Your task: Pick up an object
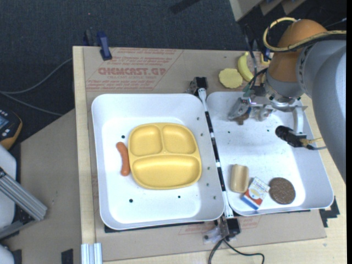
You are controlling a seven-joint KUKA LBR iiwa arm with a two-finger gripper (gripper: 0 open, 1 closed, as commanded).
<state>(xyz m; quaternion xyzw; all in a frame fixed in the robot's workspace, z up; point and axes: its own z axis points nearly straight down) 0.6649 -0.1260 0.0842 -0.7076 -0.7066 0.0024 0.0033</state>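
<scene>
My gripper (247, 113) hangs low over the far end of the right bin (308, 169), open, with nothing between its fingers. Toward that bin's near end lie a tan cup (238, 178) on its side, a small white, red and blue carton (254, 194) and a round brown cookie (282, 191), all well short of the gripper. In the left bin (110, 120) a yellow divided plate (164, 155) sits in the middle. An orange sausage (124, 158) lies along the plate's left side.
A yellow banana (245, 66) and a yellow round piece (230, 78) lie on the bench just beyond the right bin's far rim. A blue clamp (103, 45) sits at the bench's far left. The arm fills the upper right.
</scene>
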